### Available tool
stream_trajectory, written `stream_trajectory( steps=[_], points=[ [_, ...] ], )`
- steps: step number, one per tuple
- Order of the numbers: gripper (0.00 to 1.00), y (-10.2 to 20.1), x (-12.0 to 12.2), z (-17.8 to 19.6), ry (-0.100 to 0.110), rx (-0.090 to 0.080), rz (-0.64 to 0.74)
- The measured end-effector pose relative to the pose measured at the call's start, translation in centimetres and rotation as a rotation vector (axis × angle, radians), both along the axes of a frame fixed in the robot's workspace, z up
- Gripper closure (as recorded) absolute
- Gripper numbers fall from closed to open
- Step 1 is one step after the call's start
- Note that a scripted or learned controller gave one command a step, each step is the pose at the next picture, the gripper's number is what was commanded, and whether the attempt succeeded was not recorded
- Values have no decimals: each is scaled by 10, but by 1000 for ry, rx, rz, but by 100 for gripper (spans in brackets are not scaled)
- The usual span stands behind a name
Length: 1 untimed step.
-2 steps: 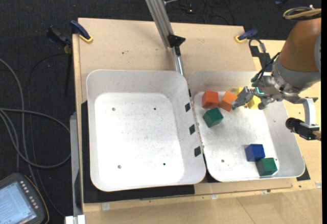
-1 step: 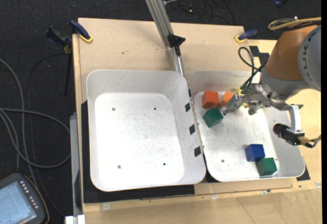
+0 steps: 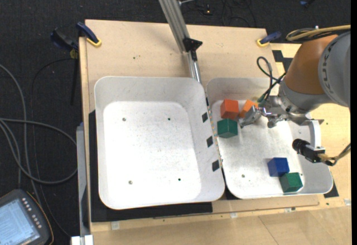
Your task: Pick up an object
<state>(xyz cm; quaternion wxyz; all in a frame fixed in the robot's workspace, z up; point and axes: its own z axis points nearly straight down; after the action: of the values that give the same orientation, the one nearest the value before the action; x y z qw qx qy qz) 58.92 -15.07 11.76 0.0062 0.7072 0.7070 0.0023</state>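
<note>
In the right bin several blocks lie loose. An orange block sits at the bin's far left, with a green block just in front of it. A smaller orange piece shows right beside the gripper, which hangs low over the bin's far part, next to the orange block. A blue block and a second green block rest together near the bin's front right corner. The arm's body hides the bin's far right side.
The left bin stands beside the right one, their rims meeting in the middle. A slanted metal pole comes down to the bench behind the bins. Clamps sit at the bench's far corners.
</note>
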Motion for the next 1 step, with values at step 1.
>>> stream_trajectory(
  steps=[1],
  points=[
    [100, 2, -2, 4, 9, 4, 0]
  ],
)
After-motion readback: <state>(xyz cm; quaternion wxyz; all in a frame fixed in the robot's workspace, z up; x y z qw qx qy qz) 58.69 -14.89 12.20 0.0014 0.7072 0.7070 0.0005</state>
